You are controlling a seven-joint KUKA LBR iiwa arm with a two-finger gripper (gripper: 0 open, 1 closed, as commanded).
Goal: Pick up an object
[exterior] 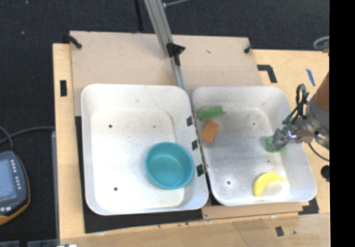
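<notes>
My gripper point(280, 139) reaches in low over the right side of the right bin point(244, 96). A small green object point(273, 144) lies right at its tip, touching or nearly touching it. A yellow banana point(268, 184) rests near that bin's front right corner. At the bin's left side a green oblong piece point(210, 112) lies just above an orange block point(209, 130). A teal bowl point(169, 165) sits upright in the left bin point(111, 101), towards its front right.
A slanted metal pole point(158, 13) runs from the top of the view down to the gap between the bins. The bins stand on a wooden bench point(161, 57). A handheld device point(11, 182) lies off the bench at the left.
</notes>
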